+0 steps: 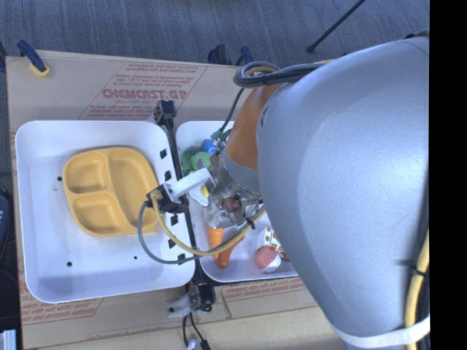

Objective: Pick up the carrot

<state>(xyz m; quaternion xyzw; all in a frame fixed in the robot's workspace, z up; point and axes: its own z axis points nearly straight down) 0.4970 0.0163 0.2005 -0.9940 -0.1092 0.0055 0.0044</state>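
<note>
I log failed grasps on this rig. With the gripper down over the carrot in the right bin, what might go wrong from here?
1. The carrot lies close to the bin's left wall, so a finger may catch the wall instead of closing around it.
2. A yellow cable loops right beside the carrot and might snag.
3. The red and white item and green object sit nearby; the gripper could nudge them.
</note>
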